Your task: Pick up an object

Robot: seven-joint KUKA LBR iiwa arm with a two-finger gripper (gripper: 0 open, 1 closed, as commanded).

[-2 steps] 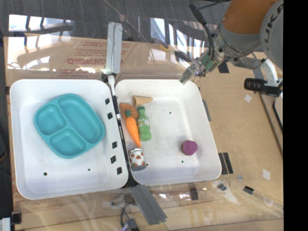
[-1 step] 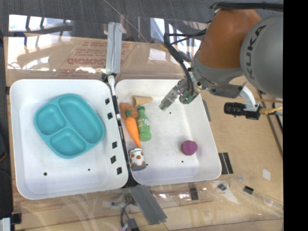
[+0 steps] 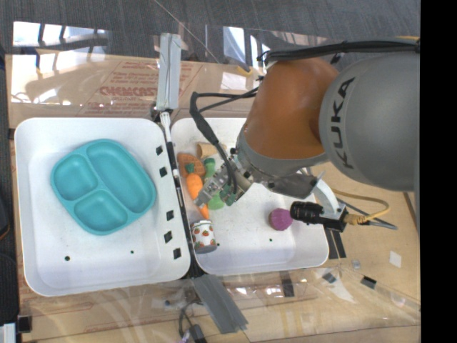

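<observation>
A cluster of small toy foods sits at the left side of the right bin [image 3: 307, 257]: an orange carrot [image 3: 193, 184], a green piece [image 3: 209, 166], a tan cork-like piece [image 3: 206, 149] and a small cup [image 3: 203, 235] with a patterned side near the divider. The gripper [image 3: 221, 189] hangs low over this cluster; whether it is apart or together cannot be told. One round purple ball [image 3: 280, 219] lies apart to the right. The left bin [image 3: 43, 263] holds one smooth teal plate [image 3: 103, 185] with three compartments
</observation>
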